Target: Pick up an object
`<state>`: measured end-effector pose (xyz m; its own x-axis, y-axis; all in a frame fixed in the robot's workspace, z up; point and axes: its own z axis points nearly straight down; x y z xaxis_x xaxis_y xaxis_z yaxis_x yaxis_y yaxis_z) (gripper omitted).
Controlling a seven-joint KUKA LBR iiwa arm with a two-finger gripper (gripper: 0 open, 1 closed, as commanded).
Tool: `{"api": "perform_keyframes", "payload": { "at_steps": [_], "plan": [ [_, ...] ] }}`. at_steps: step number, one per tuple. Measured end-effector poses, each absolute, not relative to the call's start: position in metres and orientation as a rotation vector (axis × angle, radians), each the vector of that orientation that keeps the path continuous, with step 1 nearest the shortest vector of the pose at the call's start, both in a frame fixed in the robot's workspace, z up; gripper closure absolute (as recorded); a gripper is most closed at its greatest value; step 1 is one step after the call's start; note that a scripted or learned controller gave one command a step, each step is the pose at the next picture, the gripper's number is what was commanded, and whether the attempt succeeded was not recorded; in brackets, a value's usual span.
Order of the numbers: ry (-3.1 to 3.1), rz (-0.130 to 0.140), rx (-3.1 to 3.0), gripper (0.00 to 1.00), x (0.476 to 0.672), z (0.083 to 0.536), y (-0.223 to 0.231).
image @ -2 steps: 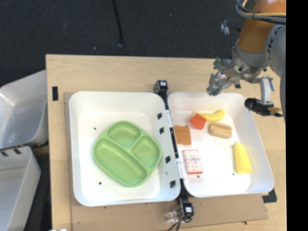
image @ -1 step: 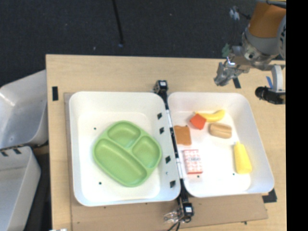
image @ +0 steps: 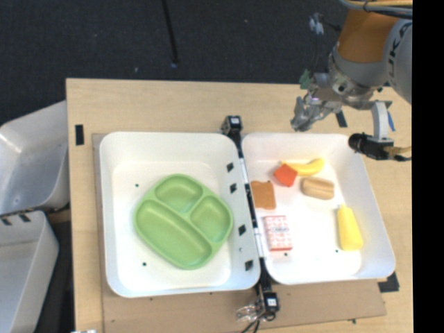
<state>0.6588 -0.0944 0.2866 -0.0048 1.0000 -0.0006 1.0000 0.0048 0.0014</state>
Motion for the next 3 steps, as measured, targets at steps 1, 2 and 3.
{"api": "perform_keyframes", "payload": {
  "at_steps": [1,2,3],
  "plan": [
    [2.228,0.0,2.216,1.0,0.628,0.276,-0.046],
    [2.228,-0.002,2.217,1.0,0.604,0.259,0.005],
    [2.228,-0.003,2.217,1.0,0.581,0.247,0.045]
  ]
}}
